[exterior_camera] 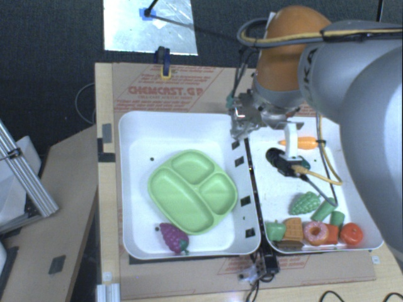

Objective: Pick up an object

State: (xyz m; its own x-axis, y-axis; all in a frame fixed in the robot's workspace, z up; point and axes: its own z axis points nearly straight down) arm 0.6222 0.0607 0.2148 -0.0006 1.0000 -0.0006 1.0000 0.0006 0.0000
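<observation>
Toy food is seen clustered in the right bin (371, 241), below the gripper (241, 128).

Nearest the camera, a red tomato (351, 233), a pink donut (314, 233) and a waffle piece (293, 229) are lined along the front wall, well below and right of the gripper. A purple grape bunch (173, 236) and a green divided plate (192, 190) are found in the left bin (129, 168), below and left of it. Whether anything is gripped cannot be told.
</observation>
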